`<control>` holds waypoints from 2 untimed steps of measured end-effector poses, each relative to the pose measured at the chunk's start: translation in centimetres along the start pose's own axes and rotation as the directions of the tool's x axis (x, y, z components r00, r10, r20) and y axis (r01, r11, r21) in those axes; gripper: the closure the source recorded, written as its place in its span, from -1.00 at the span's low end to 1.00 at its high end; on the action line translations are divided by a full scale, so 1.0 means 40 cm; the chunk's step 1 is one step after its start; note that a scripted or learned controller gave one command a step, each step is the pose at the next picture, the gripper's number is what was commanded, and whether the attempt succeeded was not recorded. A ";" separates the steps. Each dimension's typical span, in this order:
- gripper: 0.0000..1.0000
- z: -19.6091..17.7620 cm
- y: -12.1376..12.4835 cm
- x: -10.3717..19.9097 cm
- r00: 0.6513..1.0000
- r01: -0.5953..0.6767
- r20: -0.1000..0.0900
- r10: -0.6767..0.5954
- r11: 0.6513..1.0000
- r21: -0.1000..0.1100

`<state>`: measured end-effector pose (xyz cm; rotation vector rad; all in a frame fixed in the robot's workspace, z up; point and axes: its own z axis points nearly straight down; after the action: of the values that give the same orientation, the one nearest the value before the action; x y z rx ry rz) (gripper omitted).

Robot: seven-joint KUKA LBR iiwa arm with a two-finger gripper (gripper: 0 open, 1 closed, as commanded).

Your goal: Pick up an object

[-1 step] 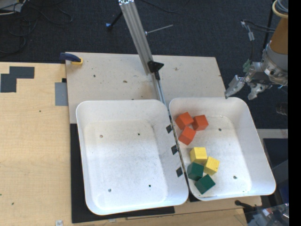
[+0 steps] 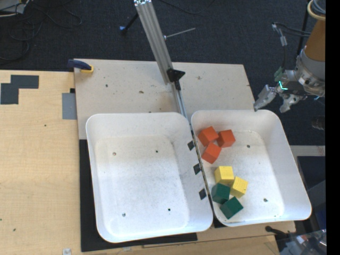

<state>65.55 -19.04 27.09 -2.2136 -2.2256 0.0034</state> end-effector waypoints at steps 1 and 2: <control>-1.00 0.114 0.007 0.014 1.000 0.000 -0.001 0.000 1.000 0.003; -1.00 0.275 0.012 0.017 1.000 0.001 -0.001 -0.001 1.000 0.004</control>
<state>65.99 -18.36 16.09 -2.2100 -2.2239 0.0074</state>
